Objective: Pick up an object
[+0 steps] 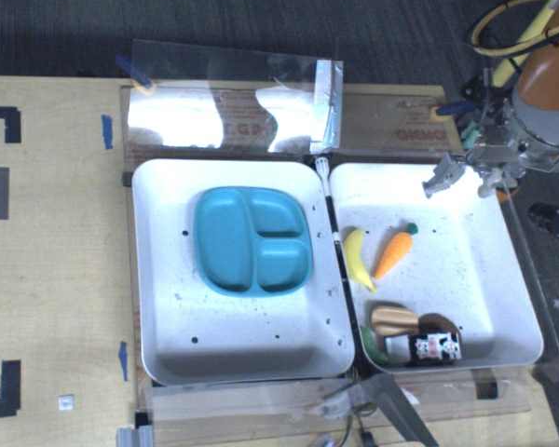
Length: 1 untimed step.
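Note:
The right bin [466,250] holds a yellow banana [356,258] and an orange carrot [394,251] side by side near its left wall. Along its front edge lie a tan bread-like piece [394,319], a green item [372,344] and a dark bottle with a white label [430,345]. My gripper [464,182] hangs above the bin's back right corner, well away from all of them. Its two grey fingers are spread apart with nothing between them.
A blue divided plate [253,239] lies in the left bin [158,277]. A clear plastic panel [233,101] stands behind the bins. Yellow cables [517,21] loop at the top right by the arm.

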Available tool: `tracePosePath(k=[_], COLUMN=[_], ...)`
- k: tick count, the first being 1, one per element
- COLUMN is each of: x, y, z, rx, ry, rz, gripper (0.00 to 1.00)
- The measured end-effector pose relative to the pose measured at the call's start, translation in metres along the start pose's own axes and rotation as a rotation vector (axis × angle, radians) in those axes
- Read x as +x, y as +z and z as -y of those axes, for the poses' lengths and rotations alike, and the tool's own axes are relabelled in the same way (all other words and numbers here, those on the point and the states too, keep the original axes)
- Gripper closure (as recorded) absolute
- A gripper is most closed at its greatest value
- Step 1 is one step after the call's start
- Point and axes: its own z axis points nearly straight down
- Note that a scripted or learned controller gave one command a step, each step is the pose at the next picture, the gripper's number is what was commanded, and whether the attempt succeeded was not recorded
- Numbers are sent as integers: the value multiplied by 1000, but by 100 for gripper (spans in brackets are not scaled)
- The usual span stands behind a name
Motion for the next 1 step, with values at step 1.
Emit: tracePosePath(k=[1], x=[14], y=[97], z=[3], rx=[8], ry=[83], rz=[-1], gripper=[0])
